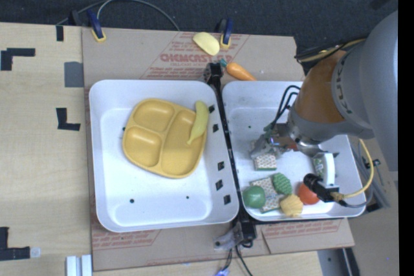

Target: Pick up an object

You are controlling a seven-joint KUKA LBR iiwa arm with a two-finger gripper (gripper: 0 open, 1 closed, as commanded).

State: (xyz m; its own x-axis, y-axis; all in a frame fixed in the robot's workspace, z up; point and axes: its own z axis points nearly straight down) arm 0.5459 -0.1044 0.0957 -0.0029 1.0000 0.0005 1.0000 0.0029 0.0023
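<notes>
Gripper point(270, 144) hangs low in the right bin point(249, 110), just over a flat, square checkered pad point(264, 160); how wide it stands cannot be told. Nearer lie a green ball point(254, 196), leafy green piece point(282, 183), red point(308, 194) and yellow point(291, 205) toys. The left bin point(110, 139) holds a smooth yellow divided tray point(158, 139) and banana point(198, 123).

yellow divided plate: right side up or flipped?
Right side up. The yellow divided plate in the left bin shows its recessed compartments facing the camera; a yellow banana-like piece lies on its right edge.
</notes>
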